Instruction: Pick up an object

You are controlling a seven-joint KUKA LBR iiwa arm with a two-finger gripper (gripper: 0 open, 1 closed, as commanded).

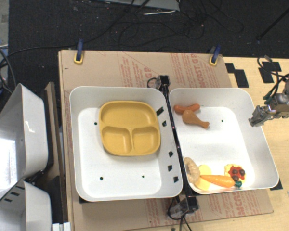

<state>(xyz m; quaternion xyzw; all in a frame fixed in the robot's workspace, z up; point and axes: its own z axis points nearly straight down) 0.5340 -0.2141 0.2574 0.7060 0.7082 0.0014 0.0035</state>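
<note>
In the left white bin [84,177] a yellow plastic divided plate [130,128] with three compartments lies flat and face up, toward the far side of the bin. In the right white bin [260,148], near the far left corner, an orange-brown toy sausage [185,108] lies lengthwise, touching a tan toy chicken drumstick [196,120] just in front of it. In the near part of that bin a cluster sits together: a beige lumpy toy piece [191,169], a pale yellow flat piece [205,170], an orange toy carrot [217,180] lying on its side, and a small yellow piece with red and dark dots [235,172].
</note>
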